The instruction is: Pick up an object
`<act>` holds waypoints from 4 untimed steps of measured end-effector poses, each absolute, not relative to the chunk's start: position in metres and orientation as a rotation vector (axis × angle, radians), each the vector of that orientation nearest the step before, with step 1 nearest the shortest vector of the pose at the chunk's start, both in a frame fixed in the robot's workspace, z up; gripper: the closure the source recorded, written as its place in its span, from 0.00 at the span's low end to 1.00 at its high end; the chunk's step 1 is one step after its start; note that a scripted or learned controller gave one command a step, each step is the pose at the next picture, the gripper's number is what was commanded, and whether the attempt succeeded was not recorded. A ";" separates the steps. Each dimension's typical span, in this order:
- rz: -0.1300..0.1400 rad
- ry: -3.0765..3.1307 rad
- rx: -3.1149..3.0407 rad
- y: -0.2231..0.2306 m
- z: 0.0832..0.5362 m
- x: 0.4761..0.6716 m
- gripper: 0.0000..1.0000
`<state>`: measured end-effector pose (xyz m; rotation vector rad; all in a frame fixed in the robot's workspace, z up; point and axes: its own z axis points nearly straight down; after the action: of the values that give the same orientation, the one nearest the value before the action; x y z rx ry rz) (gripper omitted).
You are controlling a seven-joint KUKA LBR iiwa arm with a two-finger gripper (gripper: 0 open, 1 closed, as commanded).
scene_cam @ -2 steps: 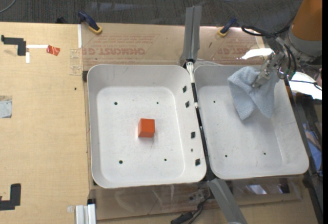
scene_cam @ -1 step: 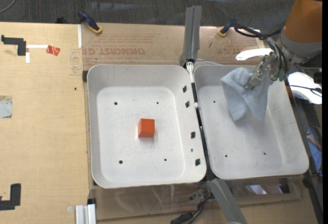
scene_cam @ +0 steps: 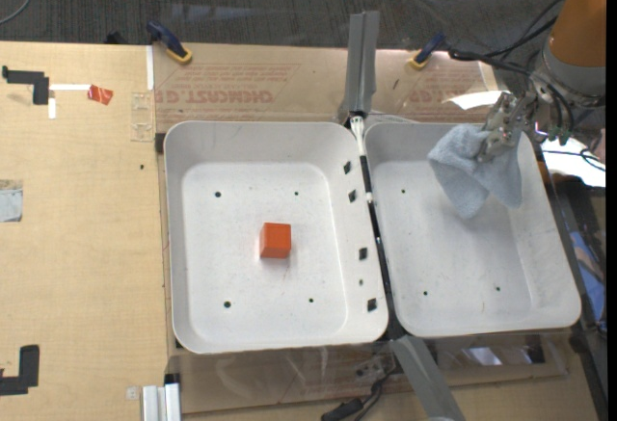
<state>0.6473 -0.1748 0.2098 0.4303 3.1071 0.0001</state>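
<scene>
Above the right bin [scene_cam: 540,303], a pale grey cloth [scene_cam: 474,174] is held pinched between the closed fingers of the gripper [scene_cam: 498,133], its folds hanging toward the bin floor near the far wall. An orange block [scene_cam: 276,240] is seen lying in the left bin [scene_cam: 193,313], near its middle.

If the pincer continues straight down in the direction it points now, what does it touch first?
Probably nothing new: the pincer is already at the grey cloth, which seems pinched at its tip. Under the cloth lies the floor of the right bin. Depth is hard to judge here.
</scene>
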 end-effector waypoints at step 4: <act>0.003 2.931 -1.121 -0.221 0.224 0.579 1.00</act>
<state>0.5791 -0.2207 0.2240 -1.1208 2.9309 0.0033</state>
